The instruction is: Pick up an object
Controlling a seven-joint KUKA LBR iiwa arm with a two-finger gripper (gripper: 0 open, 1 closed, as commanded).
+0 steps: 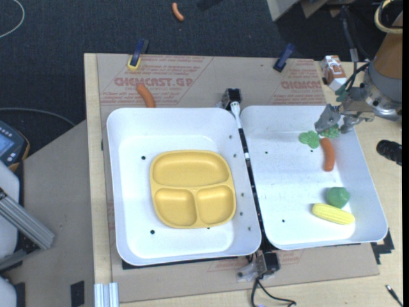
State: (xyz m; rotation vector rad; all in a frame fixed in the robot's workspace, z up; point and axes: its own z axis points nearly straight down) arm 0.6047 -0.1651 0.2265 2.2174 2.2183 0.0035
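The gripper (333,121) sits low over the upper right part of the right bin (281,171), at the leafy end of a toy carrot (327,153). Whether anything lies between the fingers, or how far apart they stand, cannot be told from this view.

Object positions in the right bin:
- The carrot lies roughly upright in the frame, its orange body running down from the green top (310,139) just beside the gripper.
- A green round piece (338,196) lies lower right, just above a yellow corn cob (333,214).

The left bin (128,190) holds a yellow divided plate (192,188). A second orange piece (146,95) lies on the tabletop (102,82) above that bin.

Recommended procedure, as a judgement: the carrot is the nearest candidate.
1. Centre the gripper over the orange body rather than the soft leafy top, which is likely to slip.
2. Align the fingers across the carrot's short axis.
3. Descend until the fingers straddle the body, clear of the bin wall at upper right.
4. Close, then lift straight up and confirm the carrot rises with the gripper.
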